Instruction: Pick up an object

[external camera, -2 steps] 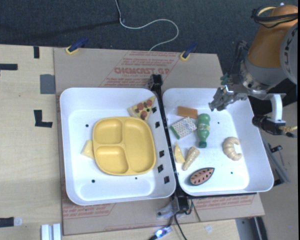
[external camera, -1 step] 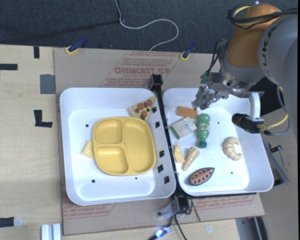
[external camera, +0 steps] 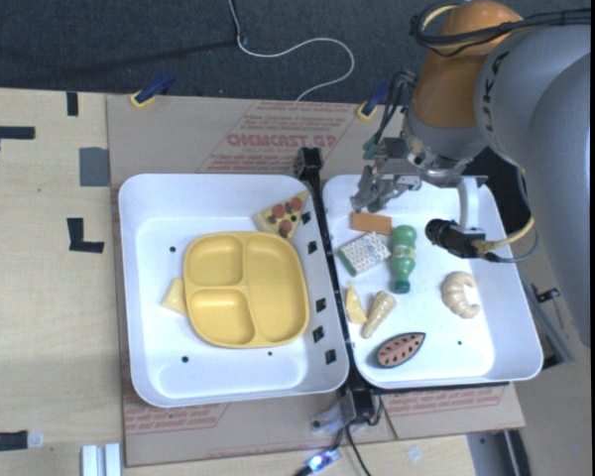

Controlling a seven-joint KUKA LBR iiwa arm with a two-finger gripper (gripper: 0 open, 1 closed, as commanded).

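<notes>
Two bins: left bin [external camera: 144,266] holds yellow plate [external camera: 246,289]; right bin [external camera: 496,350] green bottle [external camera: 403,256]

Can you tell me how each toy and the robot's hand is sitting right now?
gripper: hovers low over the right bin's top left, nothing visibly between its fingers
yellow plate: flat, right way up, in the left bin
pizza slice: flat, beside the plate
orange block: flat, just under the gripper
green bottle: lying down
croissant: lying apart from the rest
</notes>
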